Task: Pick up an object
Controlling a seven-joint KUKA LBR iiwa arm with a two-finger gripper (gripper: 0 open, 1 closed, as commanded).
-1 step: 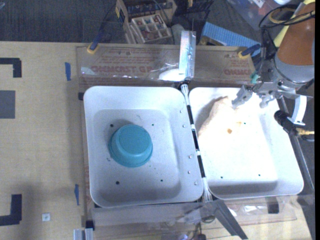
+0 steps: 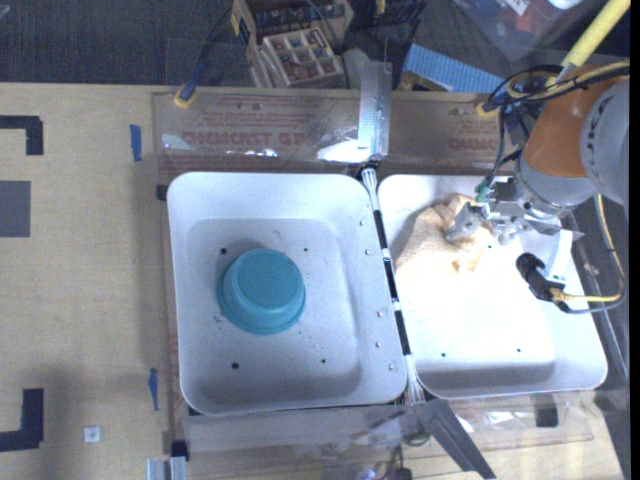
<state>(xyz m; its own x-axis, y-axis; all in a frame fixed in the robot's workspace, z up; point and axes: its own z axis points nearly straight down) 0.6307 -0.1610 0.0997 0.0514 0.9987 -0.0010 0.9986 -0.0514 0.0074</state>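
Gripper: finger state cannot be told, at pale tan object (right bin). Teal bowl: well apart, left bin.

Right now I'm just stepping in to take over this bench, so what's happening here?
A grey arm reaches in from the right over the right bin. Its end effector sits low at the far side of that bin, against a pale tan object lying there; whether it has a grip is unclear. A small tan scrap lies just beside it. In the left bin a blue bowl rests upside down, untouched.
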